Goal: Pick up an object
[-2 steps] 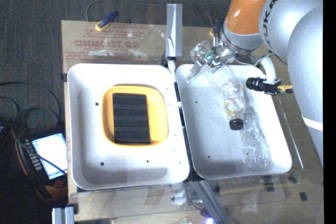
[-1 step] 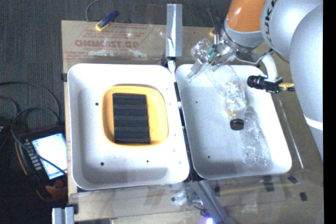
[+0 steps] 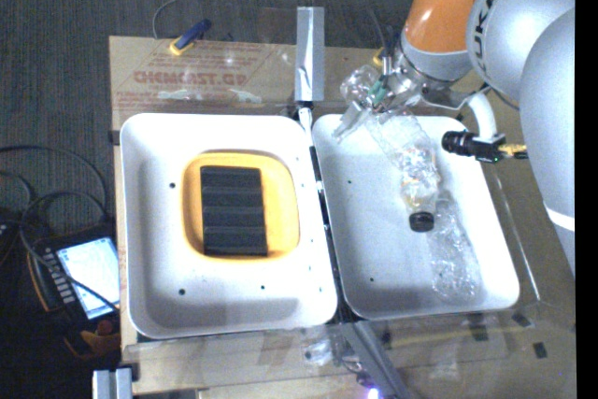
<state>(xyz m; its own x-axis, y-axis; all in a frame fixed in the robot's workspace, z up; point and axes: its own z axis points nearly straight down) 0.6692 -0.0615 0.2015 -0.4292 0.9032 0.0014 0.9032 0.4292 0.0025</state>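
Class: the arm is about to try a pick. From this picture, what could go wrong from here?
1. The clear plastic bag in the right bin is crinkly and see-through, so a grasp may slip or miss.
2. The gripper sits near that bin's far rim, so it might strike the rim.
3. The black cap is small and could roll away.

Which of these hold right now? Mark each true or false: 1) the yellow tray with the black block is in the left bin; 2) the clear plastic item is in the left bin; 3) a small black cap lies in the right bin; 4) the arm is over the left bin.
1) True: the yellow tray with the black block sits in the left bin.
2) False: the clear plastic item lies in the right bin.
3) True: the black cap lies there.
4) False: the arm is at the right bin's far corner.
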